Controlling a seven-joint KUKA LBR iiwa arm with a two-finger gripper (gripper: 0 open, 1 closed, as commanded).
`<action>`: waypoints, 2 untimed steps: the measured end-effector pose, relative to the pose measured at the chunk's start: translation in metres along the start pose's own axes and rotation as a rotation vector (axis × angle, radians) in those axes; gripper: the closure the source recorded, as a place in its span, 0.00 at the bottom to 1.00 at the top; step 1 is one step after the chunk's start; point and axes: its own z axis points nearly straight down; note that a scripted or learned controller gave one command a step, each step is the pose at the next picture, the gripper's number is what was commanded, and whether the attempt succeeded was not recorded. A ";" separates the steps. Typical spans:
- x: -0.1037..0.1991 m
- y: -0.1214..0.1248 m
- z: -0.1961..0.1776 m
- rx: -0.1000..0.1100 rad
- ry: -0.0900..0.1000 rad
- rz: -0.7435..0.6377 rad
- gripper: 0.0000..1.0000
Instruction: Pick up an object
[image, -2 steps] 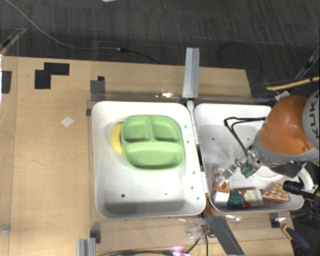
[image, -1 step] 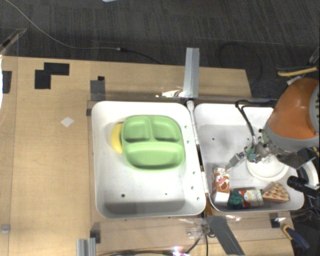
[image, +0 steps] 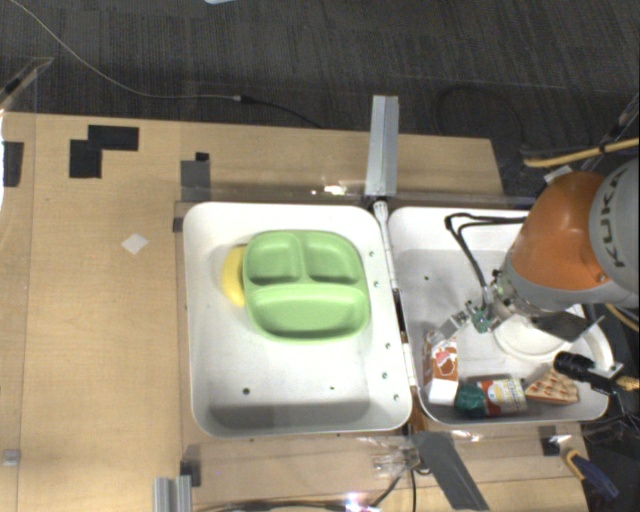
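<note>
My gripper (image: 474, 318) hangs low over the middle of the right bin (image: 425, 265), under the orange band of the arm (image: 560, 245). Just below and to its left stands a small red-and-white carton (image: 443, 361), apart from the gripper. A bottle with a green cap (image: 489, 397) lies along the bin's front wall. Right of the bottle lies a brown waffle-like wedge (image: 553, 388). A white round dish (image: 528, 338) sits partly under the arm. Nothing shows held by the gripper.
The left bin (image: 290, 400) holds a green divided plate (image: 303, 283) with a yellow object (image: 232, 277) peeking out at its left edge. A black cable (image: 470, 245) loops across the back of the right bin. A metal post (image: 382, 145) stands behind the bins' shared wall.
</note>
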 end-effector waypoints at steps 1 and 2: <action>-0.011 0.061 -0.069 0.014 0.014 -0.316 0.00; -0.043 0.081 -0.019 0.017 0.013 -0.081 0.00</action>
